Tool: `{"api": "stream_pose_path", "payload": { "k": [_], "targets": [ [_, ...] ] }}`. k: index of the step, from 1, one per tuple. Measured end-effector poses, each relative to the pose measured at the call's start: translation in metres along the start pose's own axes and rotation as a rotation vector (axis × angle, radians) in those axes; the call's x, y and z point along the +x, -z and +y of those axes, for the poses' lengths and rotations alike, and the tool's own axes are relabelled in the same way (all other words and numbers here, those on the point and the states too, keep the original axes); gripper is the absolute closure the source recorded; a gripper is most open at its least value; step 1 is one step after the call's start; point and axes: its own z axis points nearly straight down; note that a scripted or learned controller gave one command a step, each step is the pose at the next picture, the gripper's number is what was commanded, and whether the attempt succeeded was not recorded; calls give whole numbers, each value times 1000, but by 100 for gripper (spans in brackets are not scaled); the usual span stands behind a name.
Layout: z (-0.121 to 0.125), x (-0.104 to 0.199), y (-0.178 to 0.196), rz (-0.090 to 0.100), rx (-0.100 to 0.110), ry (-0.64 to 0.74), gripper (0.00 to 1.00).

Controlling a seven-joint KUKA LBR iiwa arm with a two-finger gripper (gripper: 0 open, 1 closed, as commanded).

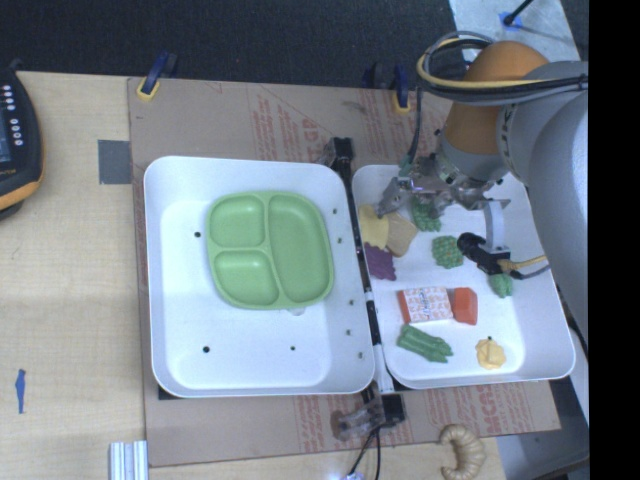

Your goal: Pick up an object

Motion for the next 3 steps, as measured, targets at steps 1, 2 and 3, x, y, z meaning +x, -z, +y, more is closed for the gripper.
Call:
{"api": "stream_pose_path", "payload": {
  "k": [1, 2, 3],
  "targets": [
    [0, -1, 0, 1, 0, -1, 0],
    [0, 0, 0, 0, 0, 0, 0],
    [0, -4, -1, 3, -1, -2, 0]
  ]
}}
